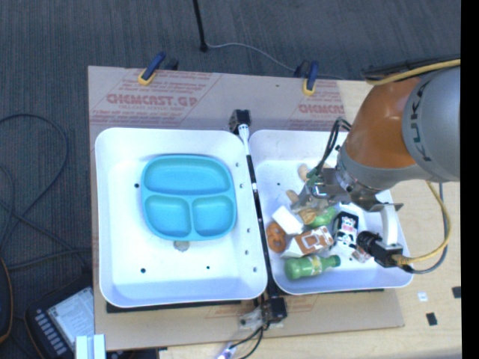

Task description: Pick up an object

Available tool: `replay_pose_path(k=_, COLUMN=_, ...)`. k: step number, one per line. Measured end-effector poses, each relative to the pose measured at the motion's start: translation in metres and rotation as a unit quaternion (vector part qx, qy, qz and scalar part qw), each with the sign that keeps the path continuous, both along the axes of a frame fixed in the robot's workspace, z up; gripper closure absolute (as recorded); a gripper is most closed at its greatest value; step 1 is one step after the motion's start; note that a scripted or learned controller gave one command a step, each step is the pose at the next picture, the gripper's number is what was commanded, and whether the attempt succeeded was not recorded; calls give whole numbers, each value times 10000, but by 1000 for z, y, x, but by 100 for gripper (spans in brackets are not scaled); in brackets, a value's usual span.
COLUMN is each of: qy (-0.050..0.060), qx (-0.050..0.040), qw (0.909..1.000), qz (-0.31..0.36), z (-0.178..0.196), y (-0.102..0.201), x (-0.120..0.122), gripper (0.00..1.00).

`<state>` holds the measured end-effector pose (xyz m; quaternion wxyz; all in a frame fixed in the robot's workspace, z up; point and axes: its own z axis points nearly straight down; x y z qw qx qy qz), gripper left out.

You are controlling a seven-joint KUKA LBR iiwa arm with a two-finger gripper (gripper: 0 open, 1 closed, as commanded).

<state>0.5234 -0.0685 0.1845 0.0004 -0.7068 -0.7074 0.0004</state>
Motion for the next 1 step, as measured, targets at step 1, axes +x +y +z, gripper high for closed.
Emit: replay_pose_path(k=1, qy=6, qx=-1, qw=10000, qz=-2, z=9, y=0, x=0, gripper=100)
